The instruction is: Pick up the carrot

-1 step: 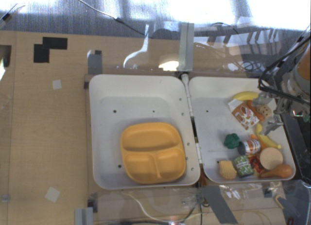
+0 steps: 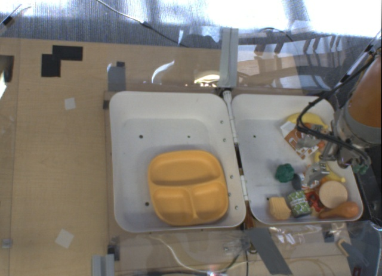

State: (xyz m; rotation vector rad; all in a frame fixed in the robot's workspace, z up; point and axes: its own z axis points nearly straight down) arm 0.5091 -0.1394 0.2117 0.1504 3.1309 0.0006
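The right bin (image 2: 256, 149) holds a heap of toy food. A small orange piece (image 2: 323, 148), which looks like the carrot, peeks out from under the wrist and is mostly hidden by it. My gripper (image 2: 313, 172) hangs low over the right side of this bin. It is just right of a green broccoli (image 2: 285, 172) and above a round tan disc (image 2: 333, 194). Cables and the gripper body cover what lies directly beneath it.
A yellow banana (image 2: 305, 119) and an orange-white packet (image 2: 292, 138) lie at the back. Along the front wall sit a yellow cracker (image 2: 278, 208), a green can (image 2: 298, 203) and a brown-orange gourd (image 2: 343, 210). The left bin (image 2: 128, 126) holds a yellow divided tray (image 2: 187, 186).
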